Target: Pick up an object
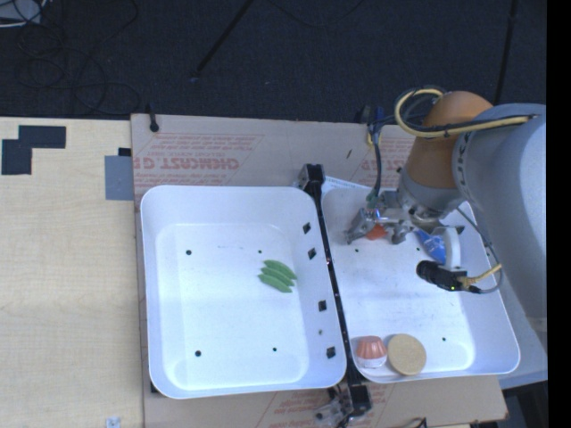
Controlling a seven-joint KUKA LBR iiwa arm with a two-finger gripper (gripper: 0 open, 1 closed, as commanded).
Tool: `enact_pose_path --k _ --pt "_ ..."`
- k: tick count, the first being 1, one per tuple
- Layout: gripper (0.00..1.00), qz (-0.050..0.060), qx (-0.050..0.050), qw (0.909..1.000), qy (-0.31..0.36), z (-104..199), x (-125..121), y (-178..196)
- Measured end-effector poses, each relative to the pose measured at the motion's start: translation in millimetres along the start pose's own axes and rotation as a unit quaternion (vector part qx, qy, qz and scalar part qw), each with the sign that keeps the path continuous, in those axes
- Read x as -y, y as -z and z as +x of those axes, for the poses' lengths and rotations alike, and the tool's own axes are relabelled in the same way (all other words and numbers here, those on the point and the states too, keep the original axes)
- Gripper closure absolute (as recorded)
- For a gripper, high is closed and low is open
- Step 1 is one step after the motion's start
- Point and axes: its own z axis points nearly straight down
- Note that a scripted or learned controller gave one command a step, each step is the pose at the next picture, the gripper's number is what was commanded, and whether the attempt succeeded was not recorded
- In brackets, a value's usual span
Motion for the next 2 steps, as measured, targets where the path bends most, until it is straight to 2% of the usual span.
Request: enact_pose_path --k 1,2 --pt "1.0 0.009 -0.001 1.0 0.001 -0.2 3.7 8.2" --pt "1.0 0.003 -0.001 1.0 -0.001 -0.6 62.9 -0.8"
